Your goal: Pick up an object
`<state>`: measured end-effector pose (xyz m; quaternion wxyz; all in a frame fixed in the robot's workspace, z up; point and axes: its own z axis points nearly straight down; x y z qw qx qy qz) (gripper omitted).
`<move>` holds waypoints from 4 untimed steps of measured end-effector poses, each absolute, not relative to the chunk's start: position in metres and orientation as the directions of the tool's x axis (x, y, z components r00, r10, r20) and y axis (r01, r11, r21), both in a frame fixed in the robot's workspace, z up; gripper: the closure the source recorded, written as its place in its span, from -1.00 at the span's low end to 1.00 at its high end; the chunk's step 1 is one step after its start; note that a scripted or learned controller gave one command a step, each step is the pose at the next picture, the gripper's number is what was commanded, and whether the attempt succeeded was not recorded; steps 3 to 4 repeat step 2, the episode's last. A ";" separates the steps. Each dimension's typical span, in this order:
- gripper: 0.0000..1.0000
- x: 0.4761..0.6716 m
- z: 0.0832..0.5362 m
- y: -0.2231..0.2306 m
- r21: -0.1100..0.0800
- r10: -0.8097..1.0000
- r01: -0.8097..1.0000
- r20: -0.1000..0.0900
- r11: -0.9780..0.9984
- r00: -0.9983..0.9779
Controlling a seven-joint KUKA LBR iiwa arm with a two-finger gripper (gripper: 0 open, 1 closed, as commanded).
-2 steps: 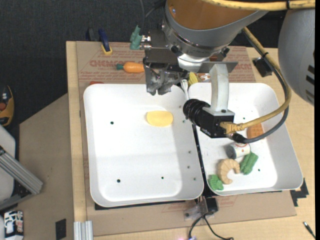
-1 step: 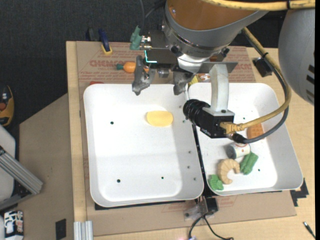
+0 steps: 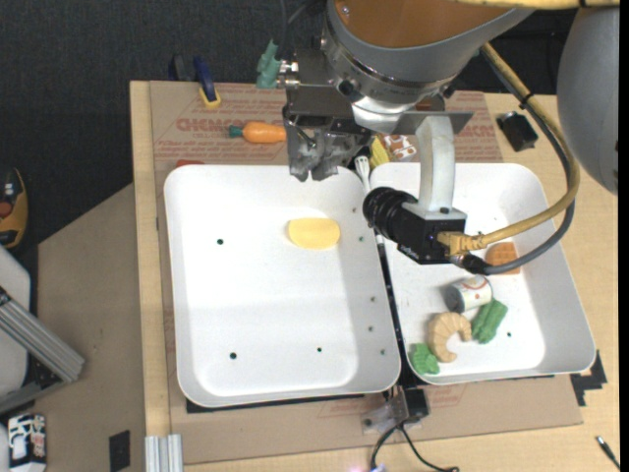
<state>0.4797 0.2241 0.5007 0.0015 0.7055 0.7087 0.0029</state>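
Left bin (image 3: 197, 293) open around yellow piece (image 3: 314, 233).

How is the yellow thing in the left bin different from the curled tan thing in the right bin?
The yellow oval piece looks flat, smooth and evenly coloured; the tan croissant-shaped toy is curled and ridged. The yellow piece lies alone in the left bin; the croissant sits crowded against green pieces in the right bin. Both lie loose, untouched by the gripper.

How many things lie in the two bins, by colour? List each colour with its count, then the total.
Yellow: 1, the yellow disc in the left bin.
Green: 2, the green piece and the smaller green piece, both in the right bin.
Tan: 1, the croissant.
Orange: 1, the orange piece.
Grey and white: 1, the small can.
Total: 6.
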 end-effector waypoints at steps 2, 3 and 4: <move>1.00 0.480 0.511 0.225 0.009 1.000 1.000 0.003 0.005 -0.005; 1.00 0.480 0.511 0.225 0.009 1.000 1.000 0.003 0.005 -0.005; 1.00 0.480 0.511 0.225 0.009 1.000 1.000 0.003 0.005 -0.005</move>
